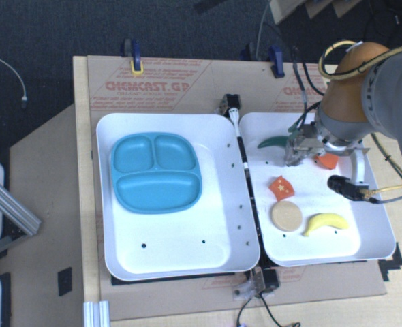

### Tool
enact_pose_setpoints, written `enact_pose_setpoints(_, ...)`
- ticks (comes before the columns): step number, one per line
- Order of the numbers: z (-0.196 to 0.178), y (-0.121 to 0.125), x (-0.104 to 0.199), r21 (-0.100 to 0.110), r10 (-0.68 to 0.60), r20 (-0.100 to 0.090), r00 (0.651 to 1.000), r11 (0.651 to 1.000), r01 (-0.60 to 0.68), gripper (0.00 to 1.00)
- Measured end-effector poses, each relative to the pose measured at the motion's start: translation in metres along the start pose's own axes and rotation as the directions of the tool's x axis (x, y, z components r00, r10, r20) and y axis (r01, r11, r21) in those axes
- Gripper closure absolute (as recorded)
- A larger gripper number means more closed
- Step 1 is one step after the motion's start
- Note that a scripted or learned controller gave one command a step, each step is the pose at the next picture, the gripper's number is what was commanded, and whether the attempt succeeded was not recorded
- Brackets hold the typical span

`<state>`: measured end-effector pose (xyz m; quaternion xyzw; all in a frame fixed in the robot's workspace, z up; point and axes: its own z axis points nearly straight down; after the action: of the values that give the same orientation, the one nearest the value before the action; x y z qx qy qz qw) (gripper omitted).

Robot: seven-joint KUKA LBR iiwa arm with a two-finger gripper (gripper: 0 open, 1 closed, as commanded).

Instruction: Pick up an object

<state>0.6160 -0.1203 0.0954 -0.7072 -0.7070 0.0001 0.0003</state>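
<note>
The right bin (371, 240) holds several small objects. A dark green curved piece (274, 142) lies at its far left. An orange-red block (281, 187) sits near the middle, with a tan round disc (287, 216) just in front of it. A yellow banana (325, 223) lies to the disc's right. A small orange piece (328, 161) shows beside the wrist. My gripper (295, 152) hangs low over the far part of this bin, just right of the green piece and left of the orange piece. I see nothing held in it.
The left bin (180, 251) carries a blue divided plate (157, 173) in its far half. A raised divider (244, 176) with black screws separates the two bins. The arm covers the right bin's far right corner.
</note>
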Motion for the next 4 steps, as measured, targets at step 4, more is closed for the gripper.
enact_pose_setpoints(4, -0.155, 0.015, 0.071, 0.002, -0.004, -0.001, 1.000, 1.000, 0.004, 1.00)
